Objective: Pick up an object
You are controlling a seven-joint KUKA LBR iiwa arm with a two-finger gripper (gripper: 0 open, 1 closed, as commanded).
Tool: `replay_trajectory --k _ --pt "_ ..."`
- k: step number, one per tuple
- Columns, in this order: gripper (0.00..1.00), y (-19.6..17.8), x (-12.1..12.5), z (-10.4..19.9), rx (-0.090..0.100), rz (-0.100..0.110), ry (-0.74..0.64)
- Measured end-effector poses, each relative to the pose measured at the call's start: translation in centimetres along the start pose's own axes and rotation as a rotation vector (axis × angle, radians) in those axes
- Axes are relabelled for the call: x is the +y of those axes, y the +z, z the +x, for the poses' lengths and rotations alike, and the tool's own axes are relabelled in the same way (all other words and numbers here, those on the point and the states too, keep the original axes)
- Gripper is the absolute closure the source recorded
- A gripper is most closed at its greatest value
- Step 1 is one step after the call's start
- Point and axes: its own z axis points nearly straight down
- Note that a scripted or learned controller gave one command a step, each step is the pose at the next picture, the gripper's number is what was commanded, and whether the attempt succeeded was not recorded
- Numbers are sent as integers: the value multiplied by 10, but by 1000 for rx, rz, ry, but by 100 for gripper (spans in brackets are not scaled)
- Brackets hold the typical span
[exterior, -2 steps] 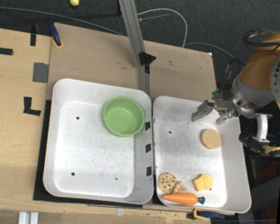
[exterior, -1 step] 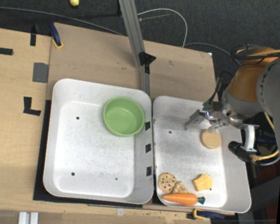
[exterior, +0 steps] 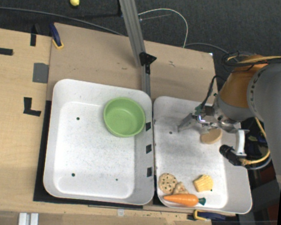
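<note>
My gripper (exterior: 197,130) hangs over the upper part of the right bin (exterior: 176,154), and its jaws look open with nothing between them. One grey finger (exterior: 184,123) points down-left. A small tan rounded piece (exterior: 211,136) lies just right of the gripper, partly under the wrist; I see no grasp on it. Along the bin's front edge lie a brown cookie (exterior: 167,181), a yellow ridged piece (exterior: 203,182) and an orange carrot (exterior: 183,199). A green bowl (exterior: 124,116) sits in the left bin.
The left bin (exterior: 75,152) holds the bowl at its upper right. A slanted metal pole (exterior: 135,28) crosses above the bins' shared edge. Black cabling (exterior: 236,155) hangs at the right bin's right rim.
</note>
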Motion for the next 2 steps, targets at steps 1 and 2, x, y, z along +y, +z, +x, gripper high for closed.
replay_trajectory --k 1,2 --pt "100 -11 0 0 -2 1 -1" --pt "100 -60 -8 0 -8 9 6"
